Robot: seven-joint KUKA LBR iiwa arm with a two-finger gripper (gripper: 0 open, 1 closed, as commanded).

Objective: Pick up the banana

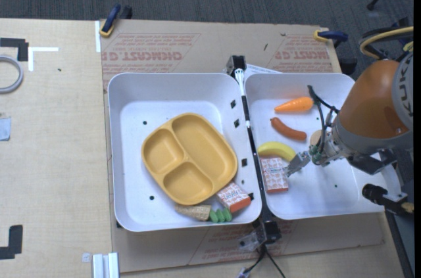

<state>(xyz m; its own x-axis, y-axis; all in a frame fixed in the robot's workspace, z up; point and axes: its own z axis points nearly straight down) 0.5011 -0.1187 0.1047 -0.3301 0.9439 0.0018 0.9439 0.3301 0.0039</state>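
The two bins point(125, 139) are seen as smooth white plastic with a faint sheen. The plate point(189, 157) is made of matt yellow plastic. The banana point(276, 150), sausage point(288, 129) and carrot point(294, 105) are shown as smooth, slightly glossy plastic. Plain brown cardboard point(197, 46), matt and printed in red, is laid under the bins. The bench point(52, 158) is surfaced in pale, matt wood. The arm's band point(375, 102) is finished in glossy orange.

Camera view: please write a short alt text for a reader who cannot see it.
The gripper hangs low in the right bin, right beside the banana, near a sausage, carrot and small box. The left bin holds a yellow divided plate.
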